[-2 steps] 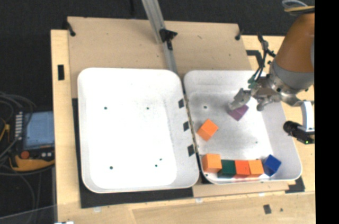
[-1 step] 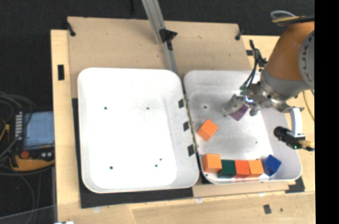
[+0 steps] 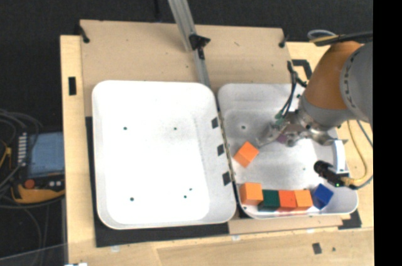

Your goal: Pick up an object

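Note:
My gripper [image 3: 281, 131] hangs low over the middle of the right bin [image 3: 251, 101], below the arm's orange band [image 3: 326, 82]. A tilted orange block [image 3: 246, 153] lies by itself just down and left of the gripper, apart from it. Along the bin's front wall sits a row of blocks: orange [image 3: 252, 192], green [image 3: 271, 199], two more orange ones [image 3: 295, 198], and a blue one [image 3: 322, 195] at the right end. A small purple patch [image 3: 290, 138] shows beside the gripper; I cannot tell what it is.
The left bin [image 3: 157, 151] lies beside the right one, with a few dark specks on its floor. A grey metal rail [image 3: 179, 0] slants down from the top to the gap between the bins. Cables and a blue box [image 3: 45, 155] sit off the bench's left side.

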`<state>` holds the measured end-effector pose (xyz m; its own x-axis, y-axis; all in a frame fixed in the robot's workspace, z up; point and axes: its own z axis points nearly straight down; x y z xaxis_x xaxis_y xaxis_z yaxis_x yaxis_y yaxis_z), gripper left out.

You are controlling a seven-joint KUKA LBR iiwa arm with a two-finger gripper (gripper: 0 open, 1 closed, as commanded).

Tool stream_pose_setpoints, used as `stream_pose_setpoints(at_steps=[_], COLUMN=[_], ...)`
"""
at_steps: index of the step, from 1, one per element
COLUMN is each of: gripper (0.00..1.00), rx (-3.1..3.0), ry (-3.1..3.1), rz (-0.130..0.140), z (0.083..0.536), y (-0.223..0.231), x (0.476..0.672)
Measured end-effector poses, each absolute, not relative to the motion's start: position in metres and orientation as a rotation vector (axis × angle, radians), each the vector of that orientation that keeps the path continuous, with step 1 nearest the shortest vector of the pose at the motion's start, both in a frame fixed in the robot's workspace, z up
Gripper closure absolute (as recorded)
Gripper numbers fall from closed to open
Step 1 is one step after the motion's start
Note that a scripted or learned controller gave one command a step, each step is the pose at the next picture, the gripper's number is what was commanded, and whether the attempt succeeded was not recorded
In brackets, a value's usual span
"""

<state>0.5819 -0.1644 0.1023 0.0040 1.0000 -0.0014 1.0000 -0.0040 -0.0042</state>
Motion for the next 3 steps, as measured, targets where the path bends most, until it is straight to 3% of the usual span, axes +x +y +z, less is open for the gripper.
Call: stream_pose_setpoints(at_steps=[1, 3], gripper=[1.00, 1.00], rx=[-2.236, -2.223], ry=[-2.211, -2.232], rz=[-0.003, -0.007], z=[0.116, 0.244], y=[-0.165, -0.160], x=[0.583, 0.586])
